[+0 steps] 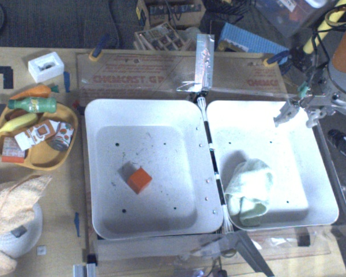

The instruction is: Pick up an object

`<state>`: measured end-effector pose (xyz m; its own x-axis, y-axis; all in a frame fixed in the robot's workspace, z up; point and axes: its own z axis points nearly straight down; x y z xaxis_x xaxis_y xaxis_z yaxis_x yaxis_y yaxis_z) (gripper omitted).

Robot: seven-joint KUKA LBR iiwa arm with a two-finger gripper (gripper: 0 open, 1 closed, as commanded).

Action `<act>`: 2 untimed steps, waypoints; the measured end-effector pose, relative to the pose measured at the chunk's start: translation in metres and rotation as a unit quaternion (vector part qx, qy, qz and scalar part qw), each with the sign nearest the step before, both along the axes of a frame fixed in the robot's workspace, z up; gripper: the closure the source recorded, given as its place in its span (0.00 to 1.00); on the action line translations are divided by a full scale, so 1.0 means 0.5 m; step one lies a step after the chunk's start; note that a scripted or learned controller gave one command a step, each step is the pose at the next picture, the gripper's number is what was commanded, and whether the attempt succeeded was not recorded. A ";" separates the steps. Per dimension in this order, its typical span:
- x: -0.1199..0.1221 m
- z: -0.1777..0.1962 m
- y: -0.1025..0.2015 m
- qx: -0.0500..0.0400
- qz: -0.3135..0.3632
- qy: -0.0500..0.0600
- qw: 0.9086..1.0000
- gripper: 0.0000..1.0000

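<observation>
Orange block point(140, 180) sat mid left white bin point(104, 120); crumpled pale green cloth point(249, 191) lay in right bin point(317, 172). My two-finger gripper point(297, 114) hung spread, holding nothing, above right bin's far edge. I'd center over one target, then descend straight.

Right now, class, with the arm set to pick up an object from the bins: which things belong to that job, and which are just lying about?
Belong to the job:
orange block in the left bin
pale green cloth in the right bin
claw, fingers apart, holding nothing

Just lying about:
wooden bowl of toy food
green bottle in that bowl
small white box
</observation>
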<state>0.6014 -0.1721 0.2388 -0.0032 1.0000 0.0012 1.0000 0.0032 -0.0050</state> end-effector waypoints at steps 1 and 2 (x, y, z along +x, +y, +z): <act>0.052 -0.064 -0.077 -0.001 0.118 -0.003 0.993 0.00; -0.096 -0.149 -0.016 0.000 0.077 -0.001 0.997 0.00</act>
